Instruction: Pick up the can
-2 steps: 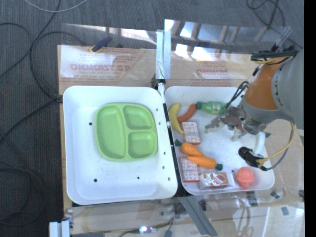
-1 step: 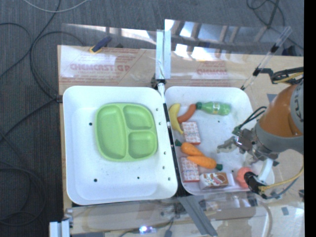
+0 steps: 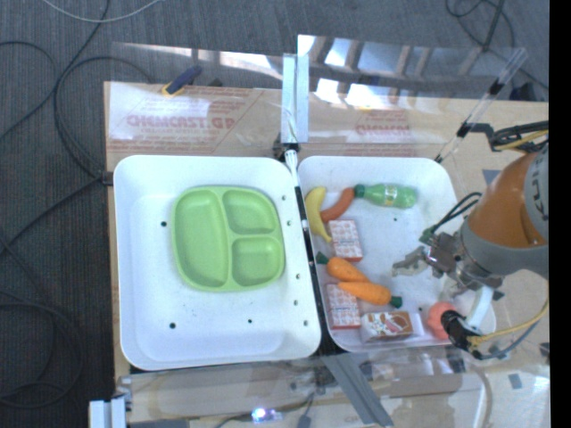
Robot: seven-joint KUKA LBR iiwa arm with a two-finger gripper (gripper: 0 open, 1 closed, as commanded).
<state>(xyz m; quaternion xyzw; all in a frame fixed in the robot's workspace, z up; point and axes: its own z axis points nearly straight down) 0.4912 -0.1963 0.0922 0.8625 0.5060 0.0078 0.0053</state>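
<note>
Hiding the can: the arm (image 3: 508, 226) reaches in from the right, and its wrist and black cables cover part of a red-orange rounded thing that we take for the can (image 3: 436, 317); we cannot be sure of it.
Can, place: the near right corner of the right bin (image 3: 446, 185), just beside a small printed carton (image 3: 388, 326).
Gripper (image 3: 416, 262): it hangs over the right bin's bare middle, apart from the can; it is grey and blurred, so we cannot tell how far it is open, and we see nothing in it.
Cut off: the arm runs out of the picture at the right.
Writing on the table (image 3: 205, 119): pale red lettering under a clear sheet, seemingly CHEMCAST, flipped and faint.
Labels: the green bottle (image 3: 386, 194), the carton and two red-patterned packets (image 3: 345, 239) bear print too small for us to read.
Left bin (image 3: 143, 328): a green divided plate (image 3: 229, 238).
</note>
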